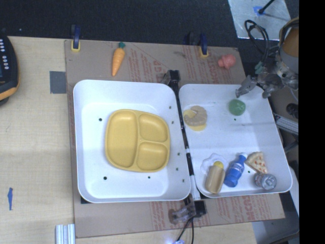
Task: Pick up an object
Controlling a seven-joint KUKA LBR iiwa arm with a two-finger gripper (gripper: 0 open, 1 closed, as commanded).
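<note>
Currently green ball (236,107) just below claw (252,87); claw spread apart, holding nothing.

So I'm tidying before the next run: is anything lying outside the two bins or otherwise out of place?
Yes. A toy carrot and a pink toy lie on the brown board beyond the bins' far rims, outside both. Inside the bins nothing looks spilled or damaged.

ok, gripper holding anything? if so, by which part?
Nothing held. The gripper hangs over the right bin's upper edge, nothing between its fingers; the green ball lies apart below it.
</note>
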